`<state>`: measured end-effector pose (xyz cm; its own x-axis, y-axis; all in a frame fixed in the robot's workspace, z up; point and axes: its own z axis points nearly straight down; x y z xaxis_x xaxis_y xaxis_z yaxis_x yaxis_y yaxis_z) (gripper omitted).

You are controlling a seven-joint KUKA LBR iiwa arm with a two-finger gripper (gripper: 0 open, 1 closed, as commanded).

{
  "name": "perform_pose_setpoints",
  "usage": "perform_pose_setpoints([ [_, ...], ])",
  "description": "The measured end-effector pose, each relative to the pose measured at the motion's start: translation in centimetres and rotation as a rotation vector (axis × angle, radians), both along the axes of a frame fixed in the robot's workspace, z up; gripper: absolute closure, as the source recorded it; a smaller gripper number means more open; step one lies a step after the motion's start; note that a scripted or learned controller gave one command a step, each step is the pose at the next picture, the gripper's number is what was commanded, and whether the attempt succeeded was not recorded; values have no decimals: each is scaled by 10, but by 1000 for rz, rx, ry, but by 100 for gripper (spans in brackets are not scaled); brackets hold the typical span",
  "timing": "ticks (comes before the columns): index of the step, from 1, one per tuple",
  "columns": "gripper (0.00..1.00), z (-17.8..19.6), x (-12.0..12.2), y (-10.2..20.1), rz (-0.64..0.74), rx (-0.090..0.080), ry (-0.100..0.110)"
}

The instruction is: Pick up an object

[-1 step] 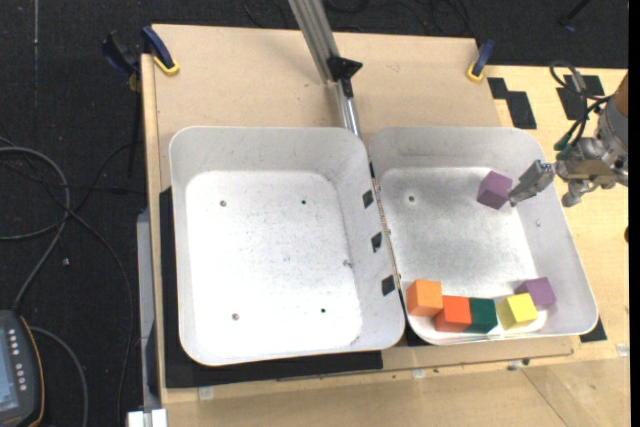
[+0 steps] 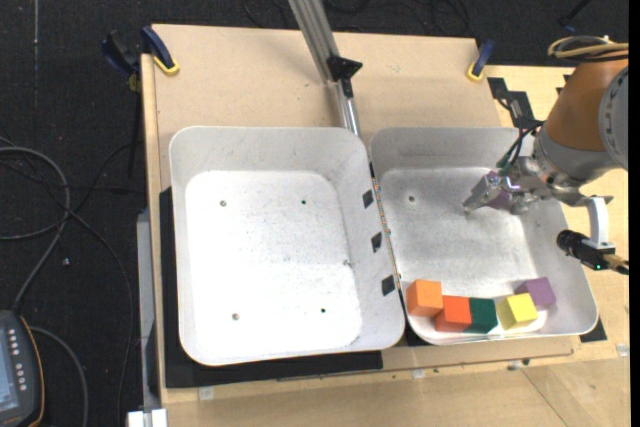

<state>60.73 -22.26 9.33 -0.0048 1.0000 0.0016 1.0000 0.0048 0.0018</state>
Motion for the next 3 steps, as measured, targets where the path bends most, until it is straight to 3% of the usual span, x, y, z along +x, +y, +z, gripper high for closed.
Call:
perform_pose_setpoints([
  [1, 0, 3, 33, 32, 1, -2, -3],
  [2, 100, 13, 32, 30, 0, -4, -2],
  [3, 100, 6, 24, 104, 3, -4, -8],
])
